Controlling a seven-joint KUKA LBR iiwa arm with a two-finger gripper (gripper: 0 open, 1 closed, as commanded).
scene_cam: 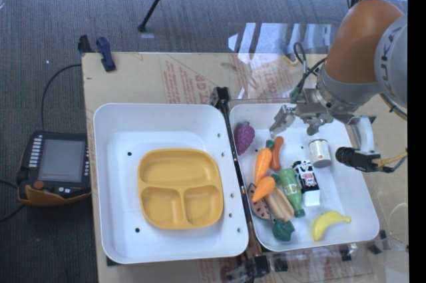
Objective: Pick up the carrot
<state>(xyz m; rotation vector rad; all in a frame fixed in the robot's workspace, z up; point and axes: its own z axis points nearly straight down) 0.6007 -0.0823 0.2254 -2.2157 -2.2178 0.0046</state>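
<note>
- A grey carpeted floor surrounds a pale worktop [166, 75] that carries two shallow white bins side by side; a teach pendant [56, 168] lies on the floor to the left.
- The left bin [120, 135] contains a yellow divided plate [180, 187], lying flat near its middle.
- The right bin [353, 202] contains a crowd of toy food: a purple grape bunch [244, 137] near the left wall, a carrot [262, 165] just below it, a second, smaller carrot [263, 188] further down, a red chilli [276, 151], a hot dog [279, 204], a watermelon slice [258, 207], broccoli [283, 230], a milk carton [307, 182], a small tin [319, 152] and a banana [329, 223].
- The gripper [293, 116] hangs over the bin's upper part, above the chilli and apart from both carrots; its fingers are spread with nothing between them.
</note>
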